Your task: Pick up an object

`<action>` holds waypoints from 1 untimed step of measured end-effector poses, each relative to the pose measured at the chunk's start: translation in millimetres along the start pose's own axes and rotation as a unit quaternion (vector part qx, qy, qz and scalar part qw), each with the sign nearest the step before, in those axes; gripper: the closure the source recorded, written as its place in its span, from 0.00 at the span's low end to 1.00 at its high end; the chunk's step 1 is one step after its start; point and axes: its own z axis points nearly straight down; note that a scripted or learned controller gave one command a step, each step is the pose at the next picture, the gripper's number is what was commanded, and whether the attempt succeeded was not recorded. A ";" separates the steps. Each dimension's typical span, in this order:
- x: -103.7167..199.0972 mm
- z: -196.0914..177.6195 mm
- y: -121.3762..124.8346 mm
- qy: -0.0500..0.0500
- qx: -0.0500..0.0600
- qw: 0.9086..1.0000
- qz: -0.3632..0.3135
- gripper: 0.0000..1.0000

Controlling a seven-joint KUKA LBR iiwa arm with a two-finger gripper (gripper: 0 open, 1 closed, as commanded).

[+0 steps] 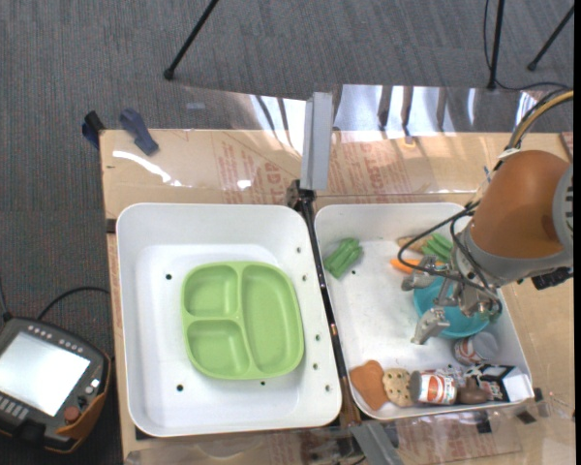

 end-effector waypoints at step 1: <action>7.9 10.2 30.5 0.001 0.001 1.000 0.017 0.00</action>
